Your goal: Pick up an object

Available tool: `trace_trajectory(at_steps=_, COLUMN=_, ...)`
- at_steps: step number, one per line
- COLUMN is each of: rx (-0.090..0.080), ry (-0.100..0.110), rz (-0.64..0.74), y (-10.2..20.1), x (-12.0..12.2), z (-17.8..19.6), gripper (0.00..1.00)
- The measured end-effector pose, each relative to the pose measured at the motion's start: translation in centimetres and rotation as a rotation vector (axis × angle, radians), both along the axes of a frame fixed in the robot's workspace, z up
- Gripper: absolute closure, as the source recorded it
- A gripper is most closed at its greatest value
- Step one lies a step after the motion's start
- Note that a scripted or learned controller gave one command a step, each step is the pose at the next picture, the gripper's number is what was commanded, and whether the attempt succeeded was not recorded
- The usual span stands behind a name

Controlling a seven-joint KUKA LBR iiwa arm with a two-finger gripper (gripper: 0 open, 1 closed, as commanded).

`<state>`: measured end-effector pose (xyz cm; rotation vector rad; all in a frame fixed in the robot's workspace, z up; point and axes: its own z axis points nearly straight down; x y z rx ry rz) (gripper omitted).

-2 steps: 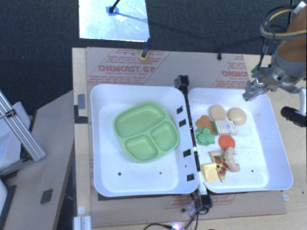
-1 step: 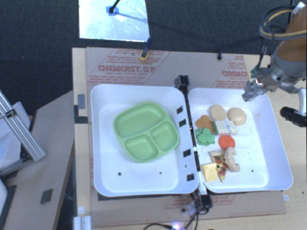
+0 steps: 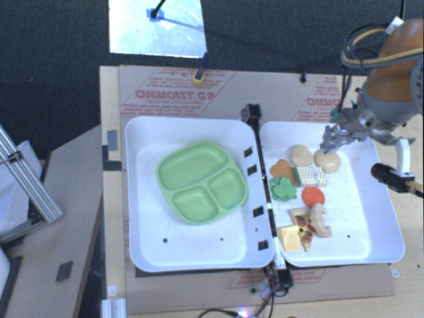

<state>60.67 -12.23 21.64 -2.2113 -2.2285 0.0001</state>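
Gripper point(image 3: 329, 144): low over the right bin point(image 3: 381, 240), just above a beige toy bun point(image 3: 327, 161). Finger state cannot be told; nothing appears lifted yet, so the pick is still to do.

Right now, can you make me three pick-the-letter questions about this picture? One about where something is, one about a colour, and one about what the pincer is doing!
1. Where does the divided plate lie?
A. In the left bin
B. In the right bin
C. On the floor

2. What colour is the divided plate?
A. Red
B. Green
C. Blue

3. Where is the pincer at this moment?
A. Over the left bin
B. Out past the bench
C. Over the right bin, just above a pale round toy food

Answers:
1. A, the plate sits in the left bin, beside the divider.
2. B, it is light green all over.
3. C, the pincer hangs over the right bin, above the pale round toy food near the far side.
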Motion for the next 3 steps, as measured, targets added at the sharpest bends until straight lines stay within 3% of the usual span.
trace_trajectory(at_steps=2, rx=0.001, ry=-0.001, rz=0.001, y=9.5, x=-5.6, z=1.9, gripper=1.0)
trace_trajectory(at_steps=3, rx=0.0, ry=0.002, rz=0.0, y=13.8, x=-8.5, z=0.2, gripper=1.0)
